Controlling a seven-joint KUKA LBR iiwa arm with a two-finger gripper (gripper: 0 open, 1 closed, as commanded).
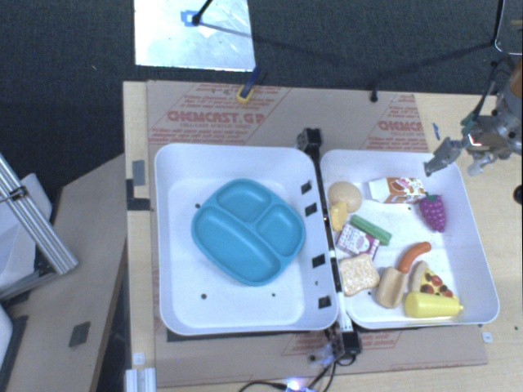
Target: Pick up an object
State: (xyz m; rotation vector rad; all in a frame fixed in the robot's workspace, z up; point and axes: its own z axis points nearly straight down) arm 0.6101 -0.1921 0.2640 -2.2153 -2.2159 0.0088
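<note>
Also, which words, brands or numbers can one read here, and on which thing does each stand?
"CHEMCAST GP" on the brown sheet under the bins, printed in red and repeated.
Small carton: print too blurred to read.
Purple packet: print too small to read.

This is a robotics lab. A plywood counter stands on dark carpet, carrying two white bins over printed protective sheeting. Aluminium framing stands at the left, and toy food replaces real groceries.
</note>
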